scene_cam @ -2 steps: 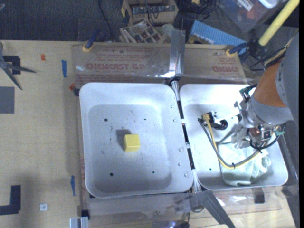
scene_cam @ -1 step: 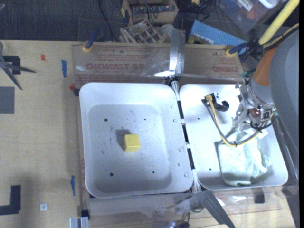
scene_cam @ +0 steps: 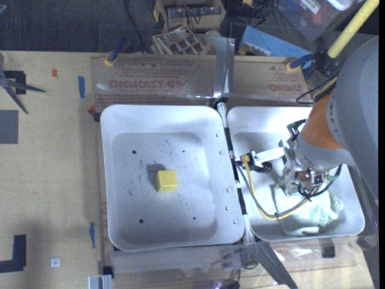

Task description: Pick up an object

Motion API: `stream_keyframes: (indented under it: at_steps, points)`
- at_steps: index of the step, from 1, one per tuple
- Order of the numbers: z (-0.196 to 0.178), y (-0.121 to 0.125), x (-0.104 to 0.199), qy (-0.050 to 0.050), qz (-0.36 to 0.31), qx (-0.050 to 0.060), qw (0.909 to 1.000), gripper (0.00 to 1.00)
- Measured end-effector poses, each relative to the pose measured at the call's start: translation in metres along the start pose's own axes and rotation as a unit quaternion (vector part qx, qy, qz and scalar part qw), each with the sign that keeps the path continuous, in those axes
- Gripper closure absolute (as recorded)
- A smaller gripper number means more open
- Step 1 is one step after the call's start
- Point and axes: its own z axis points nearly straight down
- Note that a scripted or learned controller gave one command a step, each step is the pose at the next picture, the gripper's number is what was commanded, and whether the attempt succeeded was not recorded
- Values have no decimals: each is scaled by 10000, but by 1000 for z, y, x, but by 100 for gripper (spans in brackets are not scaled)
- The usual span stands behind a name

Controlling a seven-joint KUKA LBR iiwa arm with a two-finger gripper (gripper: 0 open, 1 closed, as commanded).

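Observation:
A small yellow block [scene_cam: 166, 180] lies near the middle of the left white bin [scene_cam: 120, 131]. In the right bin [scene_cam: 252, 122] a pale greenish crumpled cloth [scene_cam: 313, 217] lies in the near right corner. My arm reaches in from the right, its orange band [scene_cam: 319, 131] above the wrist. The gripper [scene_cam: 293, 185] hangs low over the right bin, just above the cloth's left edge, with cables around it hiding the fingers.
A yellow cable [scene_cam: 258, 200] loops across the right bin's floor from the divider toward the gripper. A cardboard sheet [scene_cam: 156, 80] lies behind both bins. The wooden bench [scene_cam: 42, 191] stretches to the left with tape marks and black tools.

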Motion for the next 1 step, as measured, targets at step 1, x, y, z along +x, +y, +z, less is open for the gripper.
stream_keyframes:
  at_steps: [1]
  points:
    - [-5, -12, -43, -46, -1701, 41, 9854, 100]
